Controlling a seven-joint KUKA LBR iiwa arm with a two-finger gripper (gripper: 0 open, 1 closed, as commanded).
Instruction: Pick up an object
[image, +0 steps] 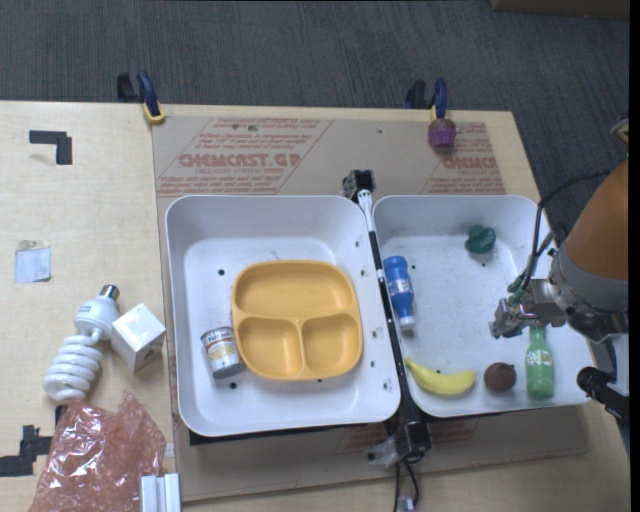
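Green bottle (539, 364) upright by right bin's (440, 215) right wall, just at five o'clock of gripper (512, 322). Brown ball (500, 377) at six o'clock. Grip state: cannot tell.

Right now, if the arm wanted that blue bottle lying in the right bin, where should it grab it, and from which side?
Best guess: across the middle of the blue bottle, coming straight down from above. It lies flat along the right bin's left wall, so one finger should go between bottle and wall, the other on its open right side. The round body is narrowest to span crosswise; gripped lengthwise it would likely slip. The gripper sits further right.
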